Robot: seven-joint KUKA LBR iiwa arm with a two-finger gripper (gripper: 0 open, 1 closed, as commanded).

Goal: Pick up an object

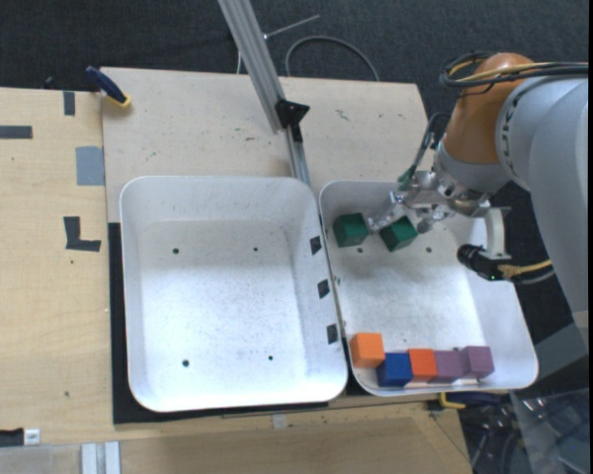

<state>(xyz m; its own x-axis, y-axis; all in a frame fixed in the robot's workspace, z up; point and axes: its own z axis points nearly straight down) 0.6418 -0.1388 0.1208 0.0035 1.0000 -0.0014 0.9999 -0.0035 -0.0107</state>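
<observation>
Pinching a green cube (400, 234), the pincer (395, 226) hangs above the right bin (494, 304).

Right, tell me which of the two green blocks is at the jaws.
The right-hand green block, right at the gripper by the right bin's far wall. The other green block sits apart, further left.

Green blocks (351, 230); orange (368, 348), blue (395, 368), purple (477, 360) blocks; white bins (138, 265).
</observation>
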